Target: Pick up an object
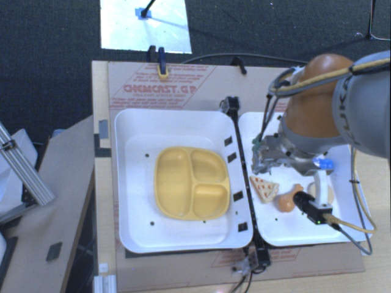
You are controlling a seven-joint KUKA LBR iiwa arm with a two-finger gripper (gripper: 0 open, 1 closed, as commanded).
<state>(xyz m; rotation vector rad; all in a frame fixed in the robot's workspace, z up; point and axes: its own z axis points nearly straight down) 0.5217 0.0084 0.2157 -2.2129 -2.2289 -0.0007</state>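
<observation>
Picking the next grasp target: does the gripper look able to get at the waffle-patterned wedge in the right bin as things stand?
Probably yes. The gripper hangs just above the wedge, which lies flat and uncovered on the right bin floor. The orange piece beside it looks close enough to crowd a finger.

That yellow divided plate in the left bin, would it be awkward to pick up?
Probably. The yellow plate lies flat and wide, so its low rim offers little to pinch. It looks like stiff, light plastic, unlikely to flop. Its flat base should make it slide when pushed, not roll.
</observation>
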